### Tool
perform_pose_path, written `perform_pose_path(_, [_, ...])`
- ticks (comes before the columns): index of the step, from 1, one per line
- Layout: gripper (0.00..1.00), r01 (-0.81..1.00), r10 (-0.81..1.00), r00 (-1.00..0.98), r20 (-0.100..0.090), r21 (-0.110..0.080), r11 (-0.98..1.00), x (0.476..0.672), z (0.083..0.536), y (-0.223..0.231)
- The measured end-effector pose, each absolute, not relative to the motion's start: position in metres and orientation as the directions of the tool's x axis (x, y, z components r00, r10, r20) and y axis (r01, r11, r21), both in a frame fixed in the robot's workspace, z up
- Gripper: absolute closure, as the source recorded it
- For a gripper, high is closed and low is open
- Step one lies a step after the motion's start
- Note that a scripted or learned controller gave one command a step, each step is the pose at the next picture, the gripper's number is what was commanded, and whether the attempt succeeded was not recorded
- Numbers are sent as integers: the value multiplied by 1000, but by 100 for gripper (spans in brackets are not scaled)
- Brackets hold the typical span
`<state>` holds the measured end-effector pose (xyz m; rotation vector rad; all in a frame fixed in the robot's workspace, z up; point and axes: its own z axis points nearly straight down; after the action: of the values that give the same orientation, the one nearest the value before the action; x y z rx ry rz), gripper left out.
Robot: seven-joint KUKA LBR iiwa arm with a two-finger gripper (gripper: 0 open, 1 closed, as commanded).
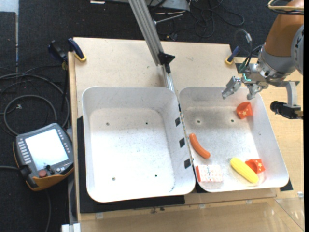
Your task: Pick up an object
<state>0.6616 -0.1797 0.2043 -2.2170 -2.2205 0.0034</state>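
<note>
Pincer (240, 87), fingers spread w/ nothing between, hovers just above-left of orange block (244, 110) in right bin (270, 134).

White bins (130, 187) hold an orange sausage (199, 146), yellow banana (244, 170), red blocks (244, 110), and red-white carton (209, 174).

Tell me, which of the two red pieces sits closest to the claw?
The red piece by the right bin's far wall, just below the gripper; the other lies beside the yellow banana.
</note>
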Motion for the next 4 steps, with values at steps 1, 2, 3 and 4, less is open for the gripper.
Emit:
perform_pose_path(1, [0, 1000, 1000, -4, -1, 0, 4, 663, 208, -180])
perform_pose_path(2, [0, 1000, 1000, -4, 0, -3, 4, 662, 165, -178])
perform_pose_path(3, [0, 1000, 1000, -5, 0, -4, 5, 669, 106, -171])
perform_pose_path(4, [0, 1000, 1000, -5, -1, -1, 5, 669, 95, -170])
